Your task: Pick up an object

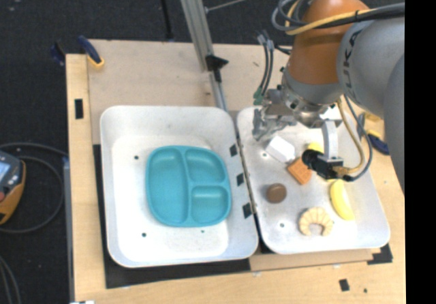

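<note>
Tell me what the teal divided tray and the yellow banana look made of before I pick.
Teal tray: looks like moulded plastic, matte, one even colour, with rounded compartment edges. Banana: probably a plastic toy, given its smooth, uniform yellow and faint sheen, though too small to be sure.

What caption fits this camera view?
Arm's tool above the right bin beside a white block; teal tray in left bin.

Bench [157, 74]: tan board top. Two shallow white bins sit directly on it, side by side, edges touching at centre. Left bin [122, 132] lies toward 9 o'clock, right bin [368, 224] toward 3 o'clock. Blue-and-yellow clamp [90, 52] grips the bench's edge at 10 o'clock.
</note>
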Motion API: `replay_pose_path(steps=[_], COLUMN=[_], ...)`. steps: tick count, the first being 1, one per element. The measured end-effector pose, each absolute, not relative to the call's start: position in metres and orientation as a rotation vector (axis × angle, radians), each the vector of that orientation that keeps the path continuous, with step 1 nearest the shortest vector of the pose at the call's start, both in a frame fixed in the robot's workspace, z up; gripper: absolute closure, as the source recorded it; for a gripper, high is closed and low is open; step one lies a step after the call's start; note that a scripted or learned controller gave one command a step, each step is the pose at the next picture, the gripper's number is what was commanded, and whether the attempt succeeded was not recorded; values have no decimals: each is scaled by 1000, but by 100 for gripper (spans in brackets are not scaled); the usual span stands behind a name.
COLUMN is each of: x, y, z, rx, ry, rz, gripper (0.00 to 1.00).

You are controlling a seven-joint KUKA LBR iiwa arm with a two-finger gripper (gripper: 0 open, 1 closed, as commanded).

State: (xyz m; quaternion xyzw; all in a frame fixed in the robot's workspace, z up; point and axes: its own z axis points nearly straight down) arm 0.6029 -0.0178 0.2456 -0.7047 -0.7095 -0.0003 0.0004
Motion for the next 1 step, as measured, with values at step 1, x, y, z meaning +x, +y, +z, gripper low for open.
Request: replay_pose_path(steps=[1], x=[595], y=[41], z=[252], rx=[-2212], ry=[-2230], rz=[-2], gripper=[100])
